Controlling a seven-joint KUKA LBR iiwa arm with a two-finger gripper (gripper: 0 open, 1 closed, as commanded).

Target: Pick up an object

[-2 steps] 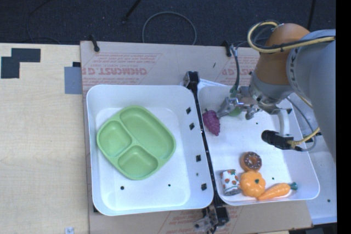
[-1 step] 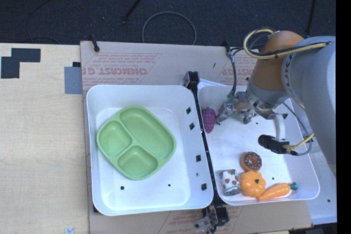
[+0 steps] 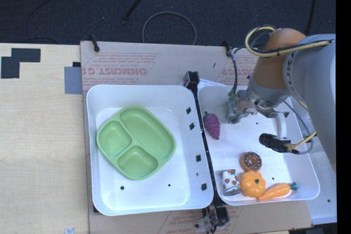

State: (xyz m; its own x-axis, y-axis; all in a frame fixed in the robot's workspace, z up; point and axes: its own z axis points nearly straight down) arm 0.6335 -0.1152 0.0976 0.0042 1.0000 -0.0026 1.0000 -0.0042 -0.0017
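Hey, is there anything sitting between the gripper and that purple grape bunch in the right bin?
Nothing visible does. The gripper is low in the right bin, and the purple grapes lie just left of it near the divider, with bare white floor between them. The donut and other toys sit nearer the front.

Green tray (image 3: 136, 142) in left bin (image 3: 109, 97); grapes (image 3: 211, 125), donut (image 3: 251, 161), pumpkin (image 3: 252, 184), carrot (image 3: 276, 190) in right bin (image 3: 307, 172).

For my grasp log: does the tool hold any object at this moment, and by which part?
Nothing is held. The tool hangs over bare floor of the right bin, apart from the purple grapes.
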